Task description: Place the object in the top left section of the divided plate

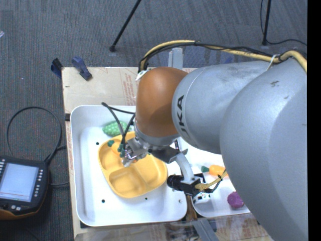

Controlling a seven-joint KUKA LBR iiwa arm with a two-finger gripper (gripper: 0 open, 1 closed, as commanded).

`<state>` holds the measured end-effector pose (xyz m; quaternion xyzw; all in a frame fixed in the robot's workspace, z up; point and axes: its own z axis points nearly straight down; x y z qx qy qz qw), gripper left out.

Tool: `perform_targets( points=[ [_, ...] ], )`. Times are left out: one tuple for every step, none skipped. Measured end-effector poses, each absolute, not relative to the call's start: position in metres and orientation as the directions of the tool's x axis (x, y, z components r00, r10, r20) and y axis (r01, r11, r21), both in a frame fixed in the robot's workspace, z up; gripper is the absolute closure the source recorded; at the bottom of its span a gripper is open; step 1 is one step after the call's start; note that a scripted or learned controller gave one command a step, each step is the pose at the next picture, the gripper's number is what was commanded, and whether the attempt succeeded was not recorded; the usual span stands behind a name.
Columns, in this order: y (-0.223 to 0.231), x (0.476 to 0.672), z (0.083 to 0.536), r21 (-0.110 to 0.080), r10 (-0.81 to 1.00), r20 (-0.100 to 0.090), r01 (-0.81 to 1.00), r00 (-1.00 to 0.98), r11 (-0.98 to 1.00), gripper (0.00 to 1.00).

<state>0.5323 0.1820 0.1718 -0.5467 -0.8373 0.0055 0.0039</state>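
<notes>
Grey arm point(241, 129), nearest the lens: enters from the right, fills the right half of the view, orange band point(158, 104) above the wrist, wrist tilted down over the left bin.
Hand point(129, 156): low over the yellow divided plate point(135, 177), at the plate's upper middle; opening cannot be told, wrist and cables cover it.
Green object point(112, 128): lies on the left bin's floor just above the plate's upper rim, outside every section, partly behind black cables point(116, 118).
Left bin point(85, 185): white, shallow; plate sits left of centre with bare floor toward the left and lower walls.
Right bin point(215, 212): white, largely under the arm; holds an orange item point(216, 170) and a purple item point(234, 200).
Surface point(100, 84): brown board beneath both bins, blue clamp point(80, 67) at its upper left corner.
Floor point(50, 24): dark carpet; tripod legs point(128, 19) above, pendant point(20, 185) with cable at far left.
</notes>
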Motion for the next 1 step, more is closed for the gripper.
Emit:
perform_targets(
  points=[
    [0.1954,0.5831,0.2172,0.0,0.918,0.0,0.918,-0.396,0.396,1.0]
  ],
)
